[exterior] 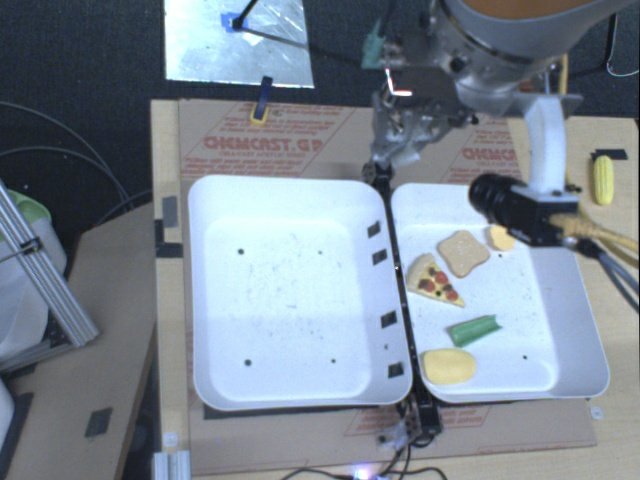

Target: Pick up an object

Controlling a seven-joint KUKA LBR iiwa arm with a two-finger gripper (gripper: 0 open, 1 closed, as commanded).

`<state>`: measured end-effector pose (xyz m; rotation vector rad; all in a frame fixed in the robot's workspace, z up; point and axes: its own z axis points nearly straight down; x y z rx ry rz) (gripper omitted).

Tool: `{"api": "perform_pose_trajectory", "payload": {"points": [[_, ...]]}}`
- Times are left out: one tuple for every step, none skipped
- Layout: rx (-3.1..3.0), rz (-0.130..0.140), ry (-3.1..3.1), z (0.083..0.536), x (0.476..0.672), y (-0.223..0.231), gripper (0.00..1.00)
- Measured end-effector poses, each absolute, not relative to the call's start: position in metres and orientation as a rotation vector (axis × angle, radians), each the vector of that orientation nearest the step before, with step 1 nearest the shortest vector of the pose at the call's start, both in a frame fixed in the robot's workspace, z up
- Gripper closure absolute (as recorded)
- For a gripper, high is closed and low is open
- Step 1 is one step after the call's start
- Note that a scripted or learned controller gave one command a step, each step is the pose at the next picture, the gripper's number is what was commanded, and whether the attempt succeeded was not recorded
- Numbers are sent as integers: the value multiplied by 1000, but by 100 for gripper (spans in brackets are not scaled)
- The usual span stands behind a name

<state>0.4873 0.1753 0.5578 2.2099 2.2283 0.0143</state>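
The right bin [560, 368] holds several toy foods: a slice of toast [462, 253], a pizza slice [434, 280], a green pod-like piece [472, 329], a yellow rounded piece [449, 366] and a small yellow chunk [500, 238]. My gripper [383, 164] hangs over the far end of the seam between the two bins, above and to the left of the food. Nothing visible is carried by it. The grey arm with its orange band comes in from the upper right.
The left bin [290, 288] lies beside the right one on brown cardboard. A black cylinder on a white mount [510, 208] overhangs the right bin's far edge. A toy corn cob [603, 179] rests outside at the right. A shiny sheet [238, 26] lies at the back.
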Motion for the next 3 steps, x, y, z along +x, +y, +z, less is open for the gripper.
{"api": "perform_pose_trajectory", "payload": {"points": [[2213,0,2232,533,486,238,100],[2226,-9,2220,461,486,189,100],[2217,8,2225,477,487,192,100]]}}
